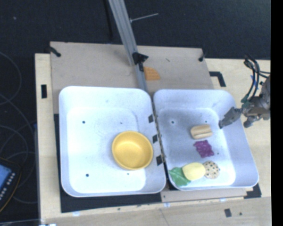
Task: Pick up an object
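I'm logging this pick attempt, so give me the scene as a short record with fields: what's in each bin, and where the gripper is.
left bin: round yellow plastic bowl, upright, near the inner wall
right bin: tan bread-roll-shaped item; small purple lumpy item below it; pale yellow oval item lying on a green leaf-shaped piece; round speckled cookie-like item touching the yellow oval
gripper: at the right bin's upper right rim, apart from every item, holding nothing
bench behind bins: small orange piece
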Available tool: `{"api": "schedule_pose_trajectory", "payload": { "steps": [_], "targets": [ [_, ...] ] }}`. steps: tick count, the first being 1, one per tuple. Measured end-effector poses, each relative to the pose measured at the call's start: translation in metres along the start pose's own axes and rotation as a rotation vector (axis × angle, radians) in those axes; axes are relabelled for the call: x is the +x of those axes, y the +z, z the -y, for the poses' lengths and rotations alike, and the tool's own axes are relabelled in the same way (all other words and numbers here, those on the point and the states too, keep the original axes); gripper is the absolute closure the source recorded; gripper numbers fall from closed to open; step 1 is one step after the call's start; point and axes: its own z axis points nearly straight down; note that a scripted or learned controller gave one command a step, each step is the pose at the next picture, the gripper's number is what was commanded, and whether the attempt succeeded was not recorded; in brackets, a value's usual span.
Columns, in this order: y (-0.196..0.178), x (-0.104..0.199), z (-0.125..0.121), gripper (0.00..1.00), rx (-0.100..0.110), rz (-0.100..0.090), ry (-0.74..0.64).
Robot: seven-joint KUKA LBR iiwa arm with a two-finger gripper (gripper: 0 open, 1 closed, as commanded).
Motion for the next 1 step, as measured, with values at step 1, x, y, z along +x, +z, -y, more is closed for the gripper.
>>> {"api": "schedule_pose_trajectory", "payload": {
  "steps": [1],
  "targets": [
    [0.0,0.0001,-0.0001,0.0,0.0,0.0,0.0]
  ]
}}
